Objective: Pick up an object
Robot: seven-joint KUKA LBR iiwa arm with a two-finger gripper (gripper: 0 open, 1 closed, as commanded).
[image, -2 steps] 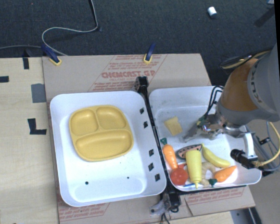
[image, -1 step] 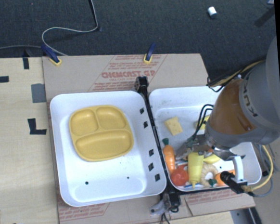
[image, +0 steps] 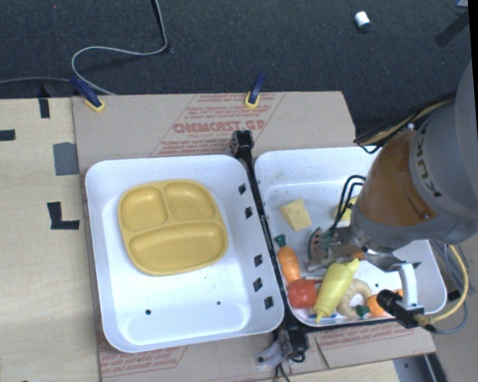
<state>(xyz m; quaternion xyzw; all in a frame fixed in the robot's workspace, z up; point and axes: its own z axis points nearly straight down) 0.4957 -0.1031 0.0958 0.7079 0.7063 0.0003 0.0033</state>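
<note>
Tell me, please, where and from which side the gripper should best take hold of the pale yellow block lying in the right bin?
Probably across its two flat side faces, coming straight down from above. The pale yellow block lies flat on the floor of the right bin, apart from the carrot and the cluster of toys below it, so there seems room for fingers on either side. Its squarish shape gives parallel faces.

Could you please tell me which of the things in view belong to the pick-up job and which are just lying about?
For the job:
gripper
right bin
yellow block
carrot
tomato
yellow squash

Lying about:
left bin
yellow divided plate
clamps
cable
</note>
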